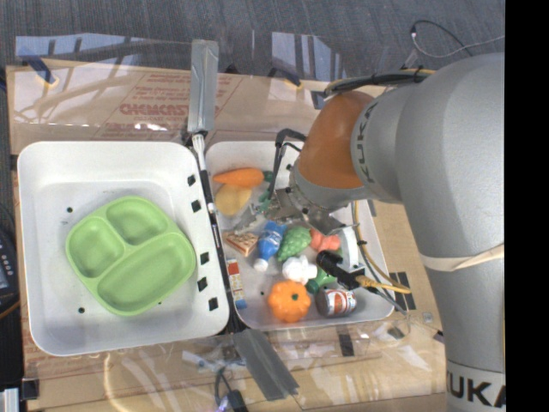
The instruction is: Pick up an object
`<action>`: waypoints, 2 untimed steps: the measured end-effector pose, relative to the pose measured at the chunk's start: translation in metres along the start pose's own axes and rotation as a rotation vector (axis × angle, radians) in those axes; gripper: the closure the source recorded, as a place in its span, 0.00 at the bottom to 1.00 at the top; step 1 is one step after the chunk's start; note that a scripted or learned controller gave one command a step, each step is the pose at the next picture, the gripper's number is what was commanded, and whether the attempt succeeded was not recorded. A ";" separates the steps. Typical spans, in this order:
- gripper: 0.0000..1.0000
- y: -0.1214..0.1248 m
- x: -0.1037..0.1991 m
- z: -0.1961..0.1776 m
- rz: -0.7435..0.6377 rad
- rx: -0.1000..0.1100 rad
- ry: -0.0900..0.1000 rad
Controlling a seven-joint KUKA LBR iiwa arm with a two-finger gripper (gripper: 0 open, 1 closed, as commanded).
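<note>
Arm: grey KUKA point(446, 170) comes in from the right, orange band point(330, 148) sits over the right bin's upper half.
End effector: point(292, 197) down among the clutter in the right bin point(369, 316); wrist hides the tips, can't tell if it's spread or pressed together, or pinching anything.
Right bin contents: orange carrot-like piece point(238, 177) at the back-left, yellowish lump point(232, 199) just below it, blue toy point(271, 240), green toy point(296, 240), white piece point(298, 269), orange pumpkin point(288, 302) at the front edge, small can point(338, 302) beside it. All packed close, many touching.
Open room, right bin: almost none; bare floor only in a strip along the left wall and front corners.
Left bin: point(51, 178) holds one green divided plate point(130, 254), three compartments, centred-low. Wide bare margin on every side of it.
Divider: bin rims touch along the middle, black clips point(206, 240) on that edge.
Surface: cardboard sheet point(129, 101) behind the bins, red print, reads roughly "CHEMCAST", rest blurred.
Writing: "KUKA" on the arm at the band and lower right.
</note>
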State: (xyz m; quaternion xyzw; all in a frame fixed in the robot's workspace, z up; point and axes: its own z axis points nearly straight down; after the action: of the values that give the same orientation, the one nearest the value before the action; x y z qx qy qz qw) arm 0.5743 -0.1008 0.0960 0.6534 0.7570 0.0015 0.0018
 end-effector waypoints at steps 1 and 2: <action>0.00 -0.052 -0.014 -0.001 0.107 -0.006 0.000; 1.00 -0.050 -0.013 -0.012 0.101 -0.008 0.001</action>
State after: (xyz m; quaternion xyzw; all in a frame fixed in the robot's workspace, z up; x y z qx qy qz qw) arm 0.5266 -0.1212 0.1077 0.6909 0.7230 0.0049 0.0041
